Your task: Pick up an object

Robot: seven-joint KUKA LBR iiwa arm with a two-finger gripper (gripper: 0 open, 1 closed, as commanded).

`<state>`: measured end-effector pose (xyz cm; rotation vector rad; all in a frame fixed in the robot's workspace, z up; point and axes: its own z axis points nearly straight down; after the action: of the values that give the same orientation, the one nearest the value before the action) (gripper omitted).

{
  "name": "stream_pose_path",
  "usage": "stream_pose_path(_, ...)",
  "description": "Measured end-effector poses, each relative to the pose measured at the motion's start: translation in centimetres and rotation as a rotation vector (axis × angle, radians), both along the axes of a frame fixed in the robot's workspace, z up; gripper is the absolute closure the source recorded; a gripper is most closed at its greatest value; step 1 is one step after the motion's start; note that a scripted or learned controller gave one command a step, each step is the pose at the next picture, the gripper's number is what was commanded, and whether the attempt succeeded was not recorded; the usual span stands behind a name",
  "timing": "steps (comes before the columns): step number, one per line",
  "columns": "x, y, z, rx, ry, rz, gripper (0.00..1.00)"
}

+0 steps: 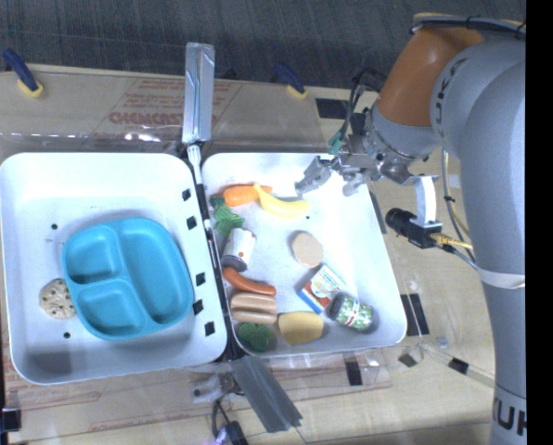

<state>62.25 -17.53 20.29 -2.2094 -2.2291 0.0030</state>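
My gripper (332, 180) hangs over the back right part of the right bin (374, 239), its two fingers spread apart with nothing between them. Just left of and below it lies a yellow banana (284, 205) beside an orange carrot (240, 195). Further toward the front are a tan round cookie (306, 247), a small white can (240, 247), a hot dog (251, 306), a blue and red packet (320, 288), a green-labelled can (353, 312), a yellow piece (300, 326) and broccoli (259, 337).
The left bin (26, 184) holds a blue divided plate (126, 275) and a speckled cookie (57, 298). A metal divider clamp (199, 91) stands between the bins at the back. The grey arm (481, 156) fills the right side.
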Motion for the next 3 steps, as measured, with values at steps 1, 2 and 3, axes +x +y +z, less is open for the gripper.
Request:
stream_pose_path(1,-5.4,3.0,-10.6,-0.002,-0.012,0.109,0.00)
stream_pose_path(2,-5.3,2.9,-9.4,-0.006,-0.016,0.113,1.00)
stream_pose_path(3,-3.0,-2.6,-11.1,-0.001,-0.001,0.178,1.00)
